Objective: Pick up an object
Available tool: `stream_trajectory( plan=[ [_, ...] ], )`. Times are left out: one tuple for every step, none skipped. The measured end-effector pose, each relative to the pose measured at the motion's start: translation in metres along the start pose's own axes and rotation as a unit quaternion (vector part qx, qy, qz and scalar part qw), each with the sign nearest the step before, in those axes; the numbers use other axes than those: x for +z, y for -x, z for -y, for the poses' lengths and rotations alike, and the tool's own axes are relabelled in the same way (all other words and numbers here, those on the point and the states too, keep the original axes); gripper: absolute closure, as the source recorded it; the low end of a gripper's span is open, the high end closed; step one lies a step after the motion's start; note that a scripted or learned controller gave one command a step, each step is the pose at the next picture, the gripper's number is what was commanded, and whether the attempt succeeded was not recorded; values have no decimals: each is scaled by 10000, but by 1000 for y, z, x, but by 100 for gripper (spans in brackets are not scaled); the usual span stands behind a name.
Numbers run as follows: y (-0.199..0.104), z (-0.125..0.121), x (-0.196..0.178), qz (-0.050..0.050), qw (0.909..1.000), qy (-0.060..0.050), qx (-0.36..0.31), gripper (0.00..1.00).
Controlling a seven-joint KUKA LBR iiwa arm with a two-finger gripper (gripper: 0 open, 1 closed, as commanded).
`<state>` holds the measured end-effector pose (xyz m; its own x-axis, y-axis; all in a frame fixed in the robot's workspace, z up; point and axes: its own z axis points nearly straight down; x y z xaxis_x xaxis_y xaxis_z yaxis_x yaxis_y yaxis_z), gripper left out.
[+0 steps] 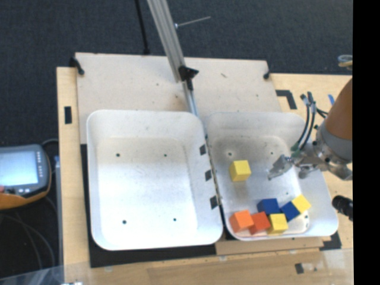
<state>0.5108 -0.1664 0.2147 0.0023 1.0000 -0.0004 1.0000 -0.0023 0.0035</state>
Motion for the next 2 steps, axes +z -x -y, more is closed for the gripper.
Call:
stream_trajectory(
  plan=[
    [-69,3,71,-16,10000,-44,-47,0],
    [-73,-89,119,3,10000,7,-35,0]
  ],
)
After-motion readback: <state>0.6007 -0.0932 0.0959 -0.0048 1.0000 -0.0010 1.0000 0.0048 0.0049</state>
